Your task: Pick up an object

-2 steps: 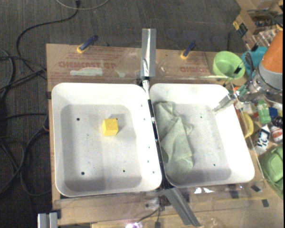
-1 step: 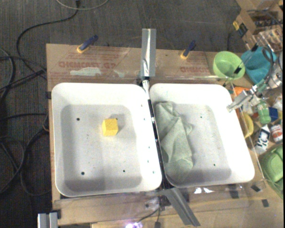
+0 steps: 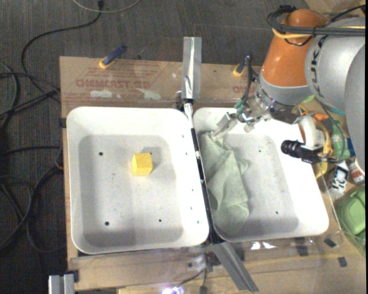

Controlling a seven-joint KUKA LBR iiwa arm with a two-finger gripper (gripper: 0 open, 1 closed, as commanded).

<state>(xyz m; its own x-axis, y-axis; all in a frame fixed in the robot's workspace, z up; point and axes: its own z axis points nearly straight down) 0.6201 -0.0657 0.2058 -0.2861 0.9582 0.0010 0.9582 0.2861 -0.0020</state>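
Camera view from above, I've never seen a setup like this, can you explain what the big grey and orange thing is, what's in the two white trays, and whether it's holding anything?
This is one camera fixed above a bench, looking down at a slant. The grey and orange thing is a robot arm reaching in from the right. Its end effector, the part meant for grasping, sits over the far edge of the right bin. Two shallow white bins stand side by side. The left bin holds a small yellow block. The right bin holds a crumpled pale green cloth along its left side. The cloth's upper end lies close to the end effector, but I cannot tell whether anything is gripped. Cables lie on the floor around the bench.
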